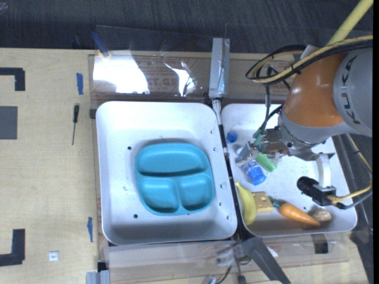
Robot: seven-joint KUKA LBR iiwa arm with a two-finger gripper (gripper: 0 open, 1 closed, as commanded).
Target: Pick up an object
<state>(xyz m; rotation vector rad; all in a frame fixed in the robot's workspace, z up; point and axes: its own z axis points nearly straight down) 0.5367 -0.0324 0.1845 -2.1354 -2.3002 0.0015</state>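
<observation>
Low in the right bin [340, 215], the hand [256, 154] hovers over a small blue-and-white object [255, 173] lying just below it in the camera view (finger state I cannot tell), while the carrot [296, 213] lies crosswise farther toward the near wall.

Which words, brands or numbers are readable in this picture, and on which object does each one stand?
"KU", the visible start of a brand name cut off by the picture's edge: on the grey arm, reading downward.
The small blue object in the right bin may carry print, too blurred to read.
</observation>
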